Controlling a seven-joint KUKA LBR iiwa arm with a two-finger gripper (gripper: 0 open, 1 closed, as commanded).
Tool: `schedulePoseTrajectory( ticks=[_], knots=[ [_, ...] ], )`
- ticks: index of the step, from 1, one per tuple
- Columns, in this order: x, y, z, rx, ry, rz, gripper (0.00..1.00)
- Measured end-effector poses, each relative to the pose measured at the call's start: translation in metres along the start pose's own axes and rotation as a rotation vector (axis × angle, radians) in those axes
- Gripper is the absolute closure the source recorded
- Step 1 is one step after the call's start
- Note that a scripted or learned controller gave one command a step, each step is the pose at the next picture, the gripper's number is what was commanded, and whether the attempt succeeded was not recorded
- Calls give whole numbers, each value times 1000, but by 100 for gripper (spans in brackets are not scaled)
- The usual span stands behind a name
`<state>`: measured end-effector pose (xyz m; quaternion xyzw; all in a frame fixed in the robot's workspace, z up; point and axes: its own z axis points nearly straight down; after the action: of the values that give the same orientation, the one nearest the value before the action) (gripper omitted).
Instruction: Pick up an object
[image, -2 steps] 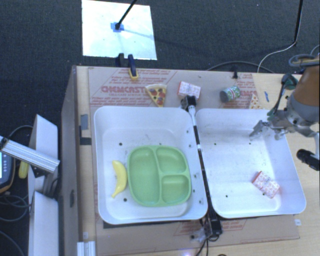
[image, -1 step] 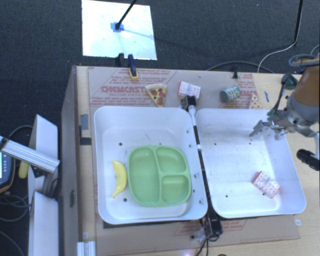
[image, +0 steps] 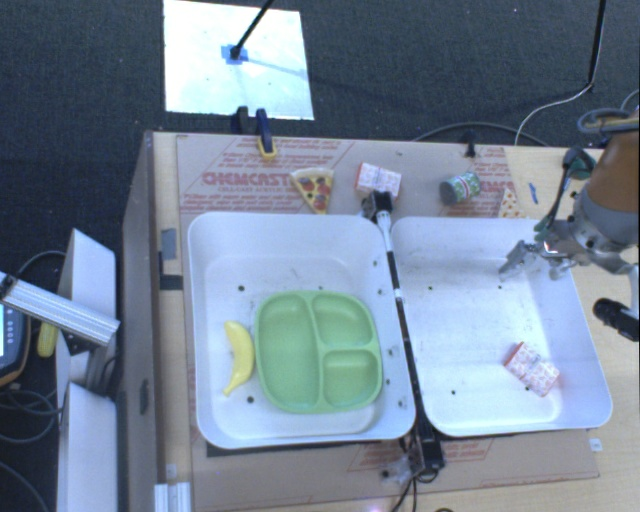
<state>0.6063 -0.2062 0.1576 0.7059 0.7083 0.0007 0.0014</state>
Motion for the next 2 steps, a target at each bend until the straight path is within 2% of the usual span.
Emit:
schedulePoseTrajectory(
  ticks=[2],
  knots=[
    [0, 0, 0, 0, 0, 0, 0]
  ],
)
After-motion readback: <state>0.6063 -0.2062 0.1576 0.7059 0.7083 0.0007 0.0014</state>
